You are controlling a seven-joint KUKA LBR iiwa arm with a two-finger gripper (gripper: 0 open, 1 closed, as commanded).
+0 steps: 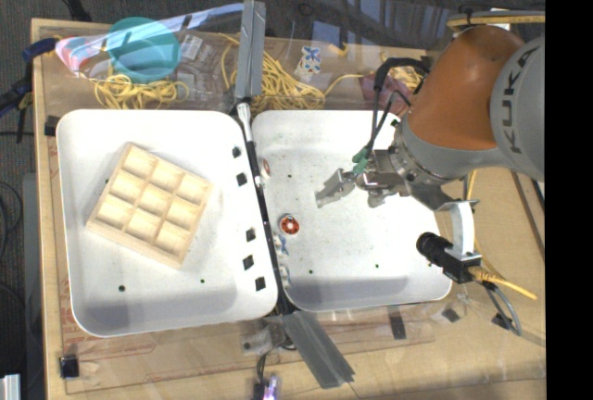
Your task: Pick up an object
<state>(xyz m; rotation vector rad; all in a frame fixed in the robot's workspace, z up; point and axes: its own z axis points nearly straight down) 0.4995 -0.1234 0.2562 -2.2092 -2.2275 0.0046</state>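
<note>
A tan wooden block (151,202), scored into a three-by-three grid of squares, lies flat in the left bin (83,296). In the right bin (371,282), a small red ring-shaped piece (290,224) rests near the left wall. My gripper (332,187) hangs over the middle of the right bin, pointing left, up and to the right of the red piece and apart from it. It is open and nothing sits between its fingers.
Behind the bins lie yellow cord (278,83), a teal bowl-like object (144,48) and a plastic bag (195,46). A grey divider bar (248,46) runs between the bins. The arm's orange band (463,88) overhangs the right bin's far right corner.
</note>
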